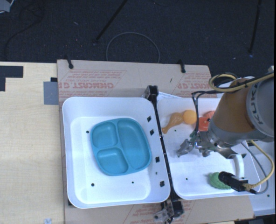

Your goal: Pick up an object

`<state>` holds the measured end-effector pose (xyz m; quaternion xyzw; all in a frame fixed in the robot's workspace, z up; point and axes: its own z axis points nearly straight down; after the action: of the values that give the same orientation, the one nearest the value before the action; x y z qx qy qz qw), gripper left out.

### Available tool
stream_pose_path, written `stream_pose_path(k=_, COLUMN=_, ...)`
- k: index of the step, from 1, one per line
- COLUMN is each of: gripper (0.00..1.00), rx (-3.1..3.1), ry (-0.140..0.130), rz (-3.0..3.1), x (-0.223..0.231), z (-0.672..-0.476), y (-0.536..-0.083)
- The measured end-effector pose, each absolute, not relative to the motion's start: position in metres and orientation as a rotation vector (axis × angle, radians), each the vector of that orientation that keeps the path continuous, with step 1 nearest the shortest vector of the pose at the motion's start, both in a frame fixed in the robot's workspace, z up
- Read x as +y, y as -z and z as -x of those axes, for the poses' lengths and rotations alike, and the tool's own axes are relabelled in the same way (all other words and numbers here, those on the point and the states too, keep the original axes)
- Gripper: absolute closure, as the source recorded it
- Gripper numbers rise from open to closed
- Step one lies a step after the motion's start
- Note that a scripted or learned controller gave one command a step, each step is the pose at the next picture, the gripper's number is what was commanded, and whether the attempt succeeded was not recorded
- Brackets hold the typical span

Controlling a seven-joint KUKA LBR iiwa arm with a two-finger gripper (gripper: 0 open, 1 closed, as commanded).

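Closest to the lens, rising over the right bin (189, 183), is the arm (265, 107) with its orange band (233, 113), which covers much of that bin's right half. Below the band the gripper (187, 147) points toward the bin's left wall, over bare white floor about midway between the far and near edges. From this slant it cannot be told whether it is open or closed, nor whether it touches the floor. It sits apart from every loose thing in the bin.

Just beyond it, toward the far edge, lies a yellow-orange toy (177, 120), its narrow end toward the left wall and its round end toward the arm. A red-orange thing (204, 122) lies just beside that round end and is partly hidden under the band, so its shape is unclear. Well apart from both, by the near edge and toward the near right corner, lies a green lump (216, 180).

A black strip (153, 107) runs between the two bins. The left bin (67, 148) holds a blue plate (120, 146) with three compartments, lying flat around the middle of the floor and somewhat closer to the right wall. Both bins rest on a cardboard sheet (128, 80) with red print. The sheet lies on the pale bench (21, 148), which stretches away past the left bin's left edge.
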<state>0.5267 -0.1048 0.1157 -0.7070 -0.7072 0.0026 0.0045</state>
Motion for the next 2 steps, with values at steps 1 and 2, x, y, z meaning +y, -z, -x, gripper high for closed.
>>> stream_pose_path(k=1, gripper=0.00, rx=-2.219, ry=-0.002, rz=2.221, x=-0.104, z=-0.527, y=-0.087)
stream_pose_path(k=2, gripper=1.00, rx=-2.210, ry=-0.002, rz=2.229, x=-0.105, z=-0.527, y=-0.098)
